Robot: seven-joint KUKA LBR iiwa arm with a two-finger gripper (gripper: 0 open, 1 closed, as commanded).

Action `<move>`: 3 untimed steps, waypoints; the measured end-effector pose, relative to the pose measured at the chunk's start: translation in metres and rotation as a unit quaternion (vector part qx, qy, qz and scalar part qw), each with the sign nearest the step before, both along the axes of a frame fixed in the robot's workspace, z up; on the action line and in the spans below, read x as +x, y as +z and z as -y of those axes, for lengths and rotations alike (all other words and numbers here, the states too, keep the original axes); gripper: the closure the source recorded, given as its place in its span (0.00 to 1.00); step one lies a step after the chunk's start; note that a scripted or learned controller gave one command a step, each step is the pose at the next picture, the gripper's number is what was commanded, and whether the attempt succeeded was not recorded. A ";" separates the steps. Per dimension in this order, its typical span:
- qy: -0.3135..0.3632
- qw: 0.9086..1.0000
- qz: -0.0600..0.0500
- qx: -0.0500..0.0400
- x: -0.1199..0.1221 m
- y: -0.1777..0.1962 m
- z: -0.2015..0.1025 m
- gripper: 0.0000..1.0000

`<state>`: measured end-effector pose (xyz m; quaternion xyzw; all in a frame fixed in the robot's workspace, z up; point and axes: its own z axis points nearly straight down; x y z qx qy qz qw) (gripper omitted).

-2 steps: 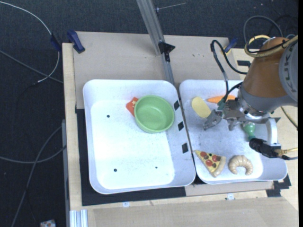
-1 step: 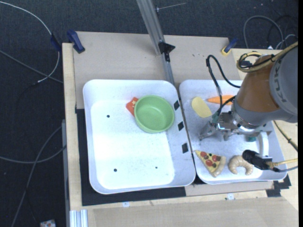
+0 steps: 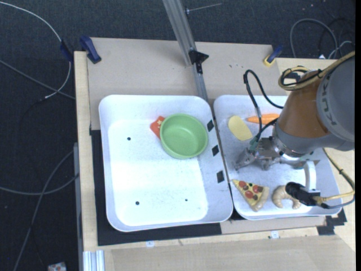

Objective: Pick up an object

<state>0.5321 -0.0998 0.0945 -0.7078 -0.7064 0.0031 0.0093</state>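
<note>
My gripper [image 3: 248, 158] hangs low over the middle of the right bin [image 3: 240, 208], under the grey arm with its orange band. Around it lie a pale yellow chip-like piece [image 3: 240, 129] to the upper left, an orange carrot [image 3: 263, 118] partly hidden by the arm, a pizza slice [image 3: 250, 192] below, and a tan croissant [image 3: 285, 196] at the lower right. In the left bin [image 3: 158, 208] a green bowl [image 3: 183, 135] sits at the top right, with a small red-orange object [image 3: 156, 126] tucked at its left edge.
A slanted metal rod [image 3: 186, 33] runs from the top down to the gap between the bins. Black cables [image 3: 256, 103] loop off the arm over the right bin. Blue and yellow clamps hold the bench's back corners.
</note>
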 end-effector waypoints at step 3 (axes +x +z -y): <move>0.001 1.000 0.012 -0.004 0.010 0.102 0.000 1.00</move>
